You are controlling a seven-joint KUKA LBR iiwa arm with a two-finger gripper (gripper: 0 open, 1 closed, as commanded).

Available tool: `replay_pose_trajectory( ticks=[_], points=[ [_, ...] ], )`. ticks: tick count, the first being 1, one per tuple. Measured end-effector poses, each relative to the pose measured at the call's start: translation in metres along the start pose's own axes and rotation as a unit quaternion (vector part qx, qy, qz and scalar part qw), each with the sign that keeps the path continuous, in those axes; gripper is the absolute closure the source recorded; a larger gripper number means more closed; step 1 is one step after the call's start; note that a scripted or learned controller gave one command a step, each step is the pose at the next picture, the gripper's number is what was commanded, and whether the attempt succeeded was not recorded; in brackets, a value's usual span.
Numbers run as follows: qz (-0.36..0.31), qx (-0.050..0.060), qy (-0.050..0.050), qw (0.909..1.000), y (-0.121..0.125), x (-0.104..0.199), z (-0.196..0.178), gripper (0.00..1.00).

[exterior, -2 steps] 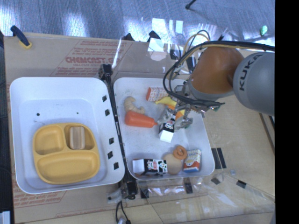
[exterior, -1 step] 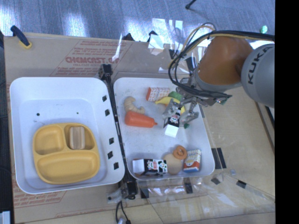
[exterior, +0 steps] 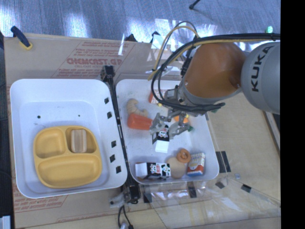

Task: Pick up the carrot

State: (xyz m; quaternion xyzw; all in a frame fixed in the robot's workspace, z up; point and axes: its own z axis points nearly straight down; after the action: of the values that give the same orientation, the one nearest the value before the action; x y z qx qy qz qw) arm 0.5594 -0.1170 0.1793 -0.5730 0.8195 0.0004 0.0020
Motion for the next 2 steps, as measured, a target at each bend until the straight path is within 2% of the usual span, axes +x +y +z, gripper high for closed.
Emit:
replay_pose_trajectory(
  ticks=[1,2],
  points=[
    [-0.340,-0.002,0.001,0.9403,0.025,0.048,0.012,1.00],
    [-0.205,0.001,0.001,0.9787,0.003,0.090,-0.063,1.00]
  ],
)
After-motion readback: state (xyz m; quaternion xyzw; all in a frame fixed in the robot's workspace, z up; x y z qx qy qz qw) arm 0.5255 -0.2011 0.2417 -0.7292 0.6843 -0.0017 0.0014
